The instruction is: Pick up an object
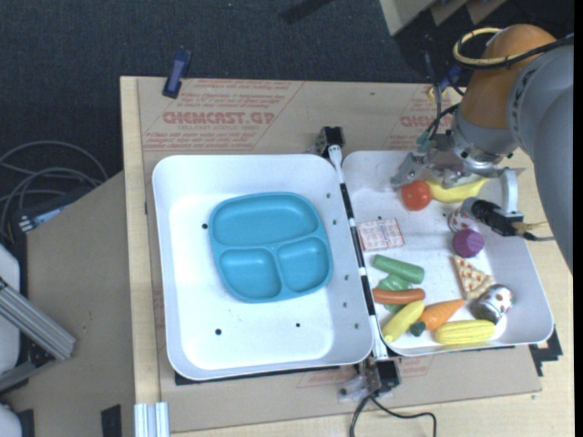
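My gripper [414, 169] hangs low over the back of the right bin [537, 289], reaching in from the upper right. Directly in front of it and touching or nearly touching lies a red ball-shaped toy tomato [416, 195]. A yellow banana [458, 189] rests just to the tomato's right, under the wrist. Nothing is visibly held.
Also in the right bin are a purple fruit [468, 242], pizza slice [470, 276], printed card [380, 235], green vegetable [398, 268], orange chili [398, 295], carrot [443, 312], corn cob [465, 332] and a grey-white item [493, 303]. The left bin [182, 244] holds a blue divided plate [270, 246].
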You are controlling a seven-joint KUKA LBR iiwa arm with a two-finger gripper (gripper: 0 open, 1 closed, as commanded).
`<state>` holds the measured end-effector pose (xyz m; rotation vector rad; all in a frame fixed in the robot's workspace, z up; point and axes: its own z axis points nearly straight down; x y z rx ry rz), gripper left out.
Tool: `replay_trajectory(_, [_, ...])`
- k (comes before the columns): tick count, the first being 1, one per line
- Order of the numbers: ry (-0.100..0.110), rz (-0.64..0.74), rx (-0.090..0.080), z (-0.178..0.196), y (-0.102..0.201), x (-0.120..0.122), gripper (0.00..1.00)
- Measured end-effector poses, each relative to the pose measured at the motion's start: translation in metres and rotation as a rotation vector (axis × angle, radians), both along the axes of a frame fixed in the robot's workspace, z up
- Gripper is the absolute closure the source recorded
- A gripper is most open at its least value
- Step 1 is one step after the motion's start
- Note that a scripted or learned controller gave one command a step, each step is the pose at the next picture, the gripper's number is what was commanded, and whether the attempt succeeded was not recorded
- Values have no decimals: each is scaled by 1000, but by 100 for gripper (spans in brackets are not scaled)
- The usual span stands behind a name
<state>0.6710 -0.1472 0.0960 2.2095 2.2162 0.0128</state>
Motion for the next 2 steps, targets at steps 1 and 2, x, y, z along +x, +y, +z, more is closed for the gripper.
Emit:
replay_trajectory(1, [14,-2,3,-11,26,-17,0])
replay_trajectory(2, [13,-1,2,-1,26,-17,100])
